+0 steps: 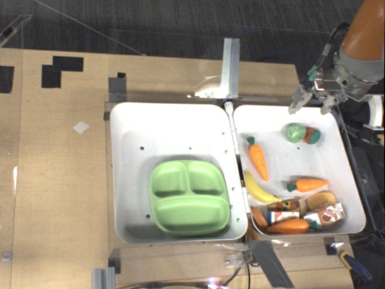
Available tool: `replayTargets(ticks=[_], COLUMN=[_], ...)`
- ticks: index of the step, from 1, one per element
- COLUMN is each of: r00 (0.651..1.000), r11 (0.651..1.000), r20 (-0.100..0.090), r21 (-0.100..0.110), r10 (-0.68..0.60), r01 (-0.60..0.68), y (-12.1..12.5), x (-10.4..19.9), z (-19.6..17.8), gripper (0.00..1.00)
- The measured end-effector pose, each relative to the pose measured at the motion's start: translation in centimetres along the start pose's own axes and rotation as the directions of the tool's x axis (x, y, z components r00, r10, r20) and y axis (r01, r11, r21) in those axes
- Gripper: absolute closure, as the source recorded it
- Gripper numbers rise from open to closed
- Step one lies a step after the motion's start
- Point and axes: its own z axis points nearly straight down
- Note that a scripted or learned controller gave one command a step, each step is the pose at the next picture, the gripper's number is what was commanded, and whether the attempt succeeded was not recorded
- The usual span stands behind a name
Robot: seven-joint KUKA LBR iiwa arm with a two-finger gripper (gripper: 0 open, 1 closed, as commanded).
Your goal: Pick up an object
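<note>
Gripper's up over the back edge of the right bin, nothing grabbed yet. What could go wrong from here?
1. The gripper hangs open by the right bin back rim; a straight descent might clip it.
2. The green vegetable, the nearest item, looks round and touches a small red-orange piece; it may roll or both get nudged.
3. The front corner is crowded: banana, carrot and packets touch, so a pick there risks a miss.

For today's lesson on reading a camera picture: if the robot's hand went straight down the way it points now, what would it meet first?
Probably the bare white floor of the right bin near its far rim. The hand hangs just beyond the green ball, so it may miss it; depth is hard to judge.
</note>
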Motion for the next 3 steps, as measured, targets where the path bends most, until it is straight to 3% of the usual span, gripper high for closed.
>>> replayTargets(ticks=[1,2,3], r00=[0.992,0.995,0.968], r11=[0.992,0.995,0.968], r20=[0.0,-0.001,0.001], r21=[0.0,-0.003,-0.003], r10=[-0.126,-0.102,-0.251], r01=[0.126,0.102,0.251], y=[0.2,2.6,-1.1], x=[4.5,9.9,2.5], z=[14.1,6.7,15.9], gripper=[0.0,0.0,0.0])
